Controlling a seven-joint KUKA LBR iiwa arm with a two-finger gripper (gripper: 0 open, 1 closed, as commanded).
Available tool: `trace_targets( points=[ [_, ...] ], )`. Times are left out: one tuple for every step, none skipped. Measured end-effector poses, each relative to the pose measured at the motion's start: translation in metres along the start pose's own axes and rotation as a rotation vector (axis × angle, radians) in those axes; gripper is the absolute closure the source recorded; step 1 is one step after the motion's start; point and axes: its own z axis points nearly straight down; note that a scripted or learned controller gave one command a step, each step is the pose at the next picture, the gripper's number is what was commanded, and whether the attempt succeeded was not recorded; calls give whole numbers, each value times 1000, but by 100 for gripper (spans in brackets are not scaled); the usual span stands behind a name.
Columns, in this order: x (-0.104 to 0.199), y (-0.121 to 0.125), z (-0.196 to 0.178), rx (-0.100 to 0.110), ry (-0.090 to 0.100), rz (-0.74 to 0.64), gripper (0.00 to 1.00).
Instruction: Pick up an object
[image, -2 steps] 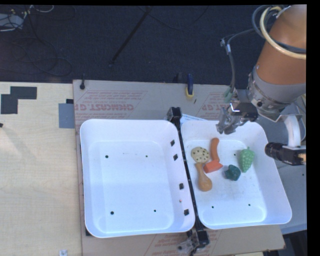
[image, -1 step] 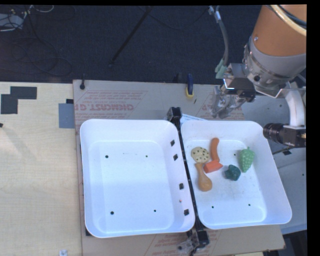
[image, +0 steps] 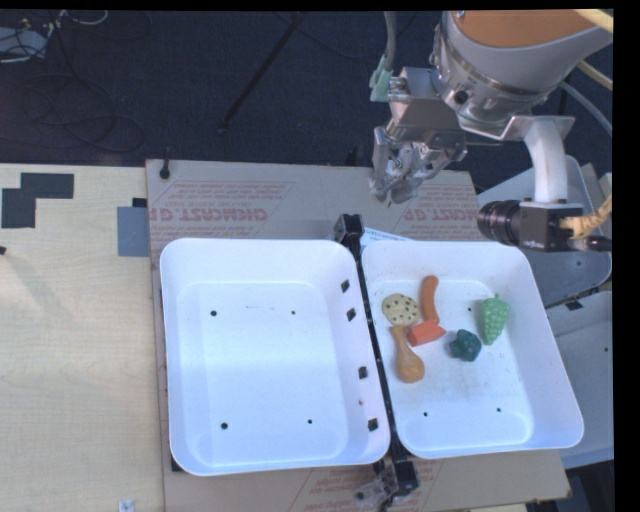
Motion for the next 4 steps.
trace_targets(
  points=[
    [-14, -24, 172, 25, -8, 10, 100],
    [30, -54, 36, -6, 3, 2, 100],
    [79, -41, 2, 4, -1, 3, 100],
    [96, -35, 179, 24, -11, 7, 100]
  ],
)
